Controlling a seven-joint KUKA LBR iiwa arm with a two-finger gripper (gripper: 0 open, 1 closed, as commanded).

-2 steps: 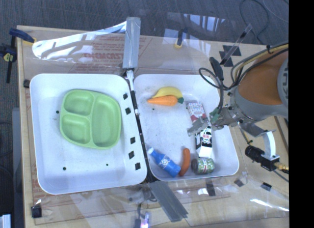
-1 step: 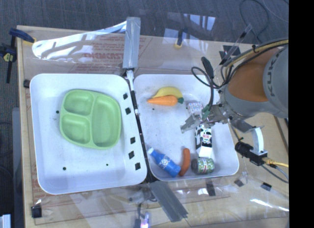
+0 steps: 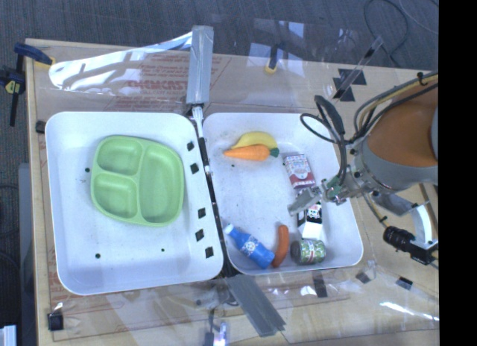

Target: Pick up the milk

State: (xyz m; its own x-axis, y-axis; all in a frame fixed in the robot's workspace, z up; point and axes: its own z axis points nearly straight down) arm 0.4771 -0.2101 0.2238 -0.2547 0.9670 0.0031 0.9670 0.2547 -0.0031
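You're seeing one milk carton (image 3: 312,221) lying under the gripper (image 3: 311,201); whether it's grasping, you cannot tell.

Right bin (image 3: 223,210): its left-centre floor is bare and passable from above, while the obstacles crowd its edges, with a banana (image 3: 254,140) and carrot (image 3: 248,153) touching at the top, a red packet (image 3: 298,171) just right of them, and a blue bottle (image 3: 249,247), sausage (image 3: 282,244) and green can (image 3: 308,250) packed along the bottom wall. The gripper (image 3: 317,201) and its cables occupy the right side, directly above the milk (image 3: 311,223), which sits hemmed between the can below and the packet above. Left bin (image 3: 59,210): a green divided plate (image 3: 138,180) takes the centre, leaving open floor around it.
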